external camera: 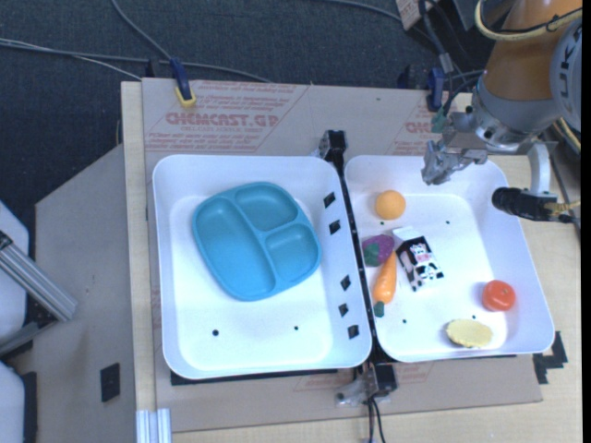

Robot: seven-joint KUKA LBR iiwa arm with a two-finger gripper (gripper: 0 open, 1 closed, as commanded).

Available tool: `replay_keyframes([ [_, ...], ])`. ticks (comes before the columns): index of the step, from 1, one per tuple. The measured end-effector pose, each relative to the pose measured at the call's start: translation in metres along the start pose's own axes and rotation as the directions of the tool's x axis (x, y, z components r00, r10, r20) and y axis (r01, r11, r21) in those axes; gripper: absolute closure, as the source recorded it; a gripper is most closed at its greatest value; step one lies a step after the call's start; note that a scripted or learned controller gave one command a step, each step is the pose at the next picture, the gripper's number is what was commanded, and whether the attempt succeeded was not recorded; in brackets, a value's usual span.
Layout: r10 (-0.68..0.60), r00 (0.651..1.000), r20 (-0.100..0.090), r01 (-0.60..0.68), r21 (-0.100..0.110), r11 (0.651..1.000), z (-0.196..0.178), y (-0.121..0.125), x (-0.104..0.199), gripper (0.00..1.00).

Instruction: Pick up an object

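Observation:
My gripper hangs over the far edge of the right bin, above and right of an orange ball. Nothing shows between its fingers. Lower in that bin lie a purple-and-green toy, an orange carrot, and a black-and-white cow-patterned block. A red-orange tomato and a yellow, flat food piece sit near the right bin's front right.
The left bin holds a blue divided plate. A black divider strip with clips runs between the bins. Cardboard lies under both bins, with clamps at its far edge.

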State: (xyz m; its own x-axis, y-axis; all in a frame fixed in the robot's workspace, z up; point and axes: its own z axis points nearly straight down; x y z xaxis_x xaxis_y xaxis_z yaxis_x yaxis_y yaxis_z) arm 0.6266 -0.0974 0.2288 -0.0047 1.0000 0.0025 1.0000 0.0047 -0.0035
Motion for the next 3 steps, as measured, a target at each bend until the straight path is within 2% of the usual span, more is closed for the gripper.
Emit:
replay_keyframes([
  [1, -0.002, 1.0, -0.001, 0.002, -0.001, 1.0, -0.007, -0.018, 0.058, 1.0],
  [2, -0.001, 1.0, 0.0, 0.001, 0.001, 1.0, 0.0, -0.04, 0.11, 1.0],
  [3, -0.002, 1.0, -0.001, 0.002, 0.001, 1.0, 0.011, -0.051, 0.164, 1.0],
])
